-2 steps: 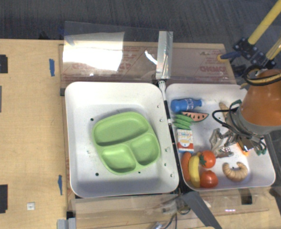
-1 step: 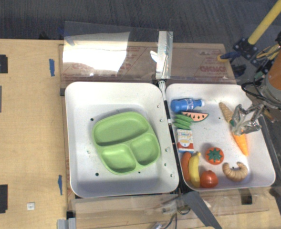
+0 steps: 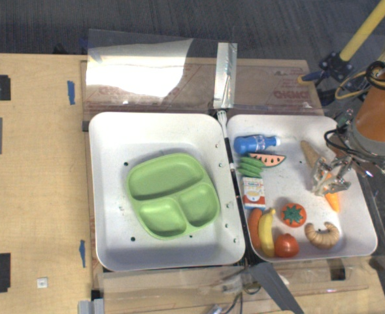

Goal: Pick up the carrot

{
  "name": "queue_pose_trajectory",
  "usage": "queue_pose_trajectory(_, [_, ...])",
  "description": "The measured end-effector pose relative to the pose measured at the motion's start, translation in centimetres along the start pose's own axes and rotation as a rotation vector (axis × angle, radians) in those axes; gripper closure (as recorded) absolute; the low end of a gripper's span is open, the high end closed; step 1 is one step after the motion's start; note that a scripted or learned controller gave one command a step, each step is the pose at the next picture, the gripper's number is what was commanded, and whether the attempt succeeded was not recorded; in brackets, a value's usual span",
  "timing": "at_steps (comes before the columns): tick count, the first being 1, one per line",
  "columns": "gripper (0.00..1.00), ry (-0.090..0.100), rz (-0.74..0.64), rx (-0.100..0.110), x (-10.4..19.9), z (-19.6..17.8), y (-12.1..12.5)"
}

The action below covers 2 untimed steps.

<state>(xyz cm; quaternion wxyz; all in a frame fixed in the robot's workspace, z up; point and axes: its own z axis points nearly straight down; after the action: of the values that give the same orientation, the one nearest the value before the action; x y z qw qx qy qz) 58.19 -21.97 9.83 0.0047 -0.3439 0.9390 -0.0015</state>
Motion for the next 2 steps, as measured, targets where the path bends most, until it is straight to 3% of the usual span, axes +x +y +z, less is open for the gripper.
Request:
queue_pose_trajectory(1, [0.00, 0.000, -0.001, -0.005, -0.1, 0.2, 0.2])
queue_pose_trajectory(2, [1.00, -0.006, 0.001, 0.001, -0.4, -1.0, 0.1])
